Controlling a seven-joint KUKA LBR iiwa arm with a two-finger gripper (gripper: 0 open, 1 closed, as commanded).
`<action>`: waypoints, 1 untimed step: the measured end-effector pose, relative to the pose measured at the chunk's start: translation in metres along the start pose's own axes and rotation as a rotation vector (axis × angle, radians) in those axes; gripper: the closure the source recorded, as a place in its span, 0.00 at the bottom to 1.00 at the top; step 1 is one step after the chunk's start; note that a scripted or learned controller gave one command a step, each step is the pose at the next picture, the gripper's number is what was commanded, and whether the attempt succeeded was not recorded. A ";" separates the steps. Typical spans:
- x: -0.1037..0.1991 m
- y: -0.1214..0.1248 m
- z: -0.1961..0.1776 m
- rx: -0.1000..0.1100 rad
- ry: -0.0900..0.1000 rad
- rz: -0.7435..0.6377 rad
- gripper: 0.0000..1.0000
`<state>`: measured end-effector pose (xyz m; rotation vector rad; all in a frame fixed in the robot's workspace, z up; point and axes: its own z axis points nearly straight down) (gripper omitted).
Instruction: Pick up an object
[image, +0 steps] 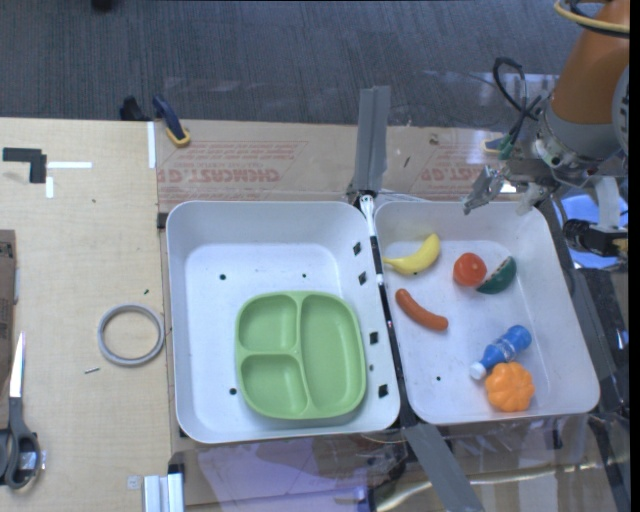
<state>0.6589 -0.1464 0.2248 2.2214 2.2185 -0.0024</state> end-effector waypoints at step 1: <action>0.012 -0.033 0.132 -0.001 0.002 0.001 0.00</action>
